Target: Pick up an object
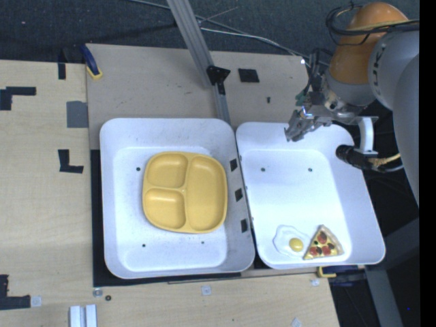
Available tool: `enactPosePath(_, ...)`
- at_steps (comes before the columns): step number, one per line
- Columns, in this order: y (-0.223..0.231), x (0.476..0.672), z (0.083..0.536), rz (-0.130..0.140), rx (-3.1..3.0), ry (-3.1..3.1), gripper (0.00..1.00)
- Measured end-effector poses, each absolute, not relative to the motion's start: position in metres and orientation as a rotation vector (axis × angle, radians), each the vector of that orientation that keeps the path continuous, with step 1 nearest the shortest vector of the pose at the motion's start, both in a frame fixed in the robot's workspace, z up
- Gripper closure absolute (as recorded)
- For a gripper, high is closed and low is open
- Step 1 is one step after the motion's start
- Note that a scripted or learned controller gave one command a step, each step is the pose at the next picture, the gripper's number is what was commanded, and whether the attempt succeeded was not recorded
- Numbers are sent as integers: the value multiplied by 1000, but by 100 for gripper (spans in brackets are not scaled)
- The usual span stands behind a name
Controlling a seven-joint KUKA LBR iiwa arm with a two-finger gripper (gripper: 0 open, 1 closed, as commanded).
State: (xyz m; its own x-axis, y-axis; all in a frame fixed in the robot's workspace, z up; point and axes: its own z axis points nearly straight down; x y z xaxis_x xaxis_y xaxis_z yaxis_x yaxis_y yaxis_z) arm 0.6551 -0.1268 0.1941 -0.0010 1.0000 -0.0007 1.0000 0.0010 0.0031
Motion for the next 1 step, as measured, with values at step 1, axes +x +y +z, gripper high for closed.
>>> enactPosePath(1,-126,656,248,4,2216,2221,100)
